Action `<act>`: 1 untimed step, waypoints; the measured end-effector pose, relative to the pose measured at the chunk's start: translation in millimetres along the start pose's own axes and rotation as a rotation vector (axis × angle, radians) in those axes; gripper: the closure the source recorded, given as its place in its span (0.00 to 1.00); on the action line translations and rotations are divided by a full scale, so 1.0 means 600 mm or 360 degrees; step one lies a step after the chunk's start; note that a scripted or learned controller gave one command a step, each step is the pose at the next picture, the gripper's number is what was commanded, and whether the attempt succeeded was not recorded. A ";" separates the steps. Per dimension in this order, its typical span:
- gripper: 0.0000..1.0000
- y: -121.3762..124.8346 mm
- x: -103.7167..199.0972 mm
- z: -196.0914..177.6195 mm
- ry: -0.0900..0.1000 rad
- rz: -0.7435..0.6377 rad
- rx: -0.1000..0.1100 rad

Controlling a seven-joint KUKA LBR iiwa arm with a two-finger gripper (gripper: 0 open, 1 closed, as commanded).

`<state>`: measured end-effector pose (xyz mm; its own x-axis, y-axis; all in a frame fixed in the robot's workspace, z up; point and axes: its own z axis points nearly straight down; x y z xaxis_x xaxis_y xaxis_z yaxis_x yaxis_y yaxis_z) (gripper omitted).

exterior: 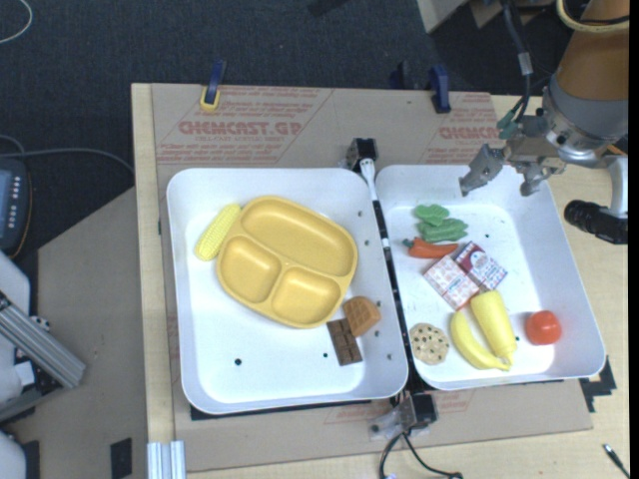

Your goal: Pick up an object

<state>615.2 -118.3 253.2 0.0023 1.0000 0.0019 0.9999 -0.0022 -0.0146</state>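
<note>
From the camera view, the arm (589, 58) reached in from the upper right, its orange band above the wrist, and the end effector (506, 176) hung over the far edge of the right bin (574, 287). Its two fingers (479, 175) stood spread apart with nothing between them, so it was released and carried no object.

Inside the right bin lay the loose objects. A green leafy piece (437, 220) sat near the far left corner, with an orange carrot (431, 249) just beside it on the near side. A red-and-white carton (462, 272) lay in the middle, touching the top of a yellow banana (486, 329) that stretched toward the near edge. A round cookie (429, 342) rested left of the banana, and a red tomato (542, 327) sat to its right.

The left bin (200, 367) held a yellow divided tray (285, 259), tilted in plan, with a yellow corn cob (218, 232) touching its left rim. At the tray's near right corner lay a brown bread piece (361, 314) and a dark chocolate bar (343, 343), the two touching.

Both bins sat side by side on the worktop (290, 118), on a brown board printed with red lettering.
</note>
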 end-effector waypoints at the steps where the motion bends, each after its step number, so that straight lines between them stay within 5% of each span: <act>1: 0.00 0.003 0.001 -0.014 -0.0003 -0.0004 -0.0022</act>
<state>617.3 -117.9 261.5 -0.0003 1.0000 0.0003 1.0000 0.0003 -0.0005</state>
